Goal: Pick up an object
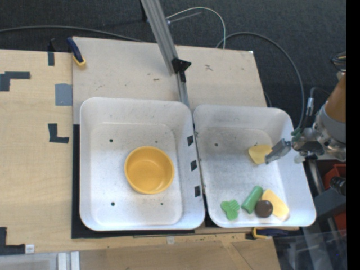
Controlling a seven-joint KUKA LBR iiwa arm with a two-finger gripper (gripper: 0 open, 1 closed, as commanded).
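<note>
1. The end effector [277,151] is at the right of the frame, inside the right bin [236,120], and it points to the left.
2. Its dark fingers look pressed close together, but I cannot tell for sure; no object is seen between them.
3. The tip is just beside a pale yellow piece [258,153], at the right edge of this piece; I cannot tell if they touch.
4. The arm [332,117] comes in from the right edge of the frame, over the bin's rim.
5. In the lower right corner of the same bin lie a green leaf [230,208], a green cylinder [252,199], a brown ball [264,208] and a yellow block [277,203], all close together.
6. The left bin [101,117] holds a yellow bowl [149,169], upright, near its middle.
7. A grey bar [160,27] runs from the top of the frame down between the bins.
8. The bench [28,94] is light wood, with tape marks at the left.
</note>
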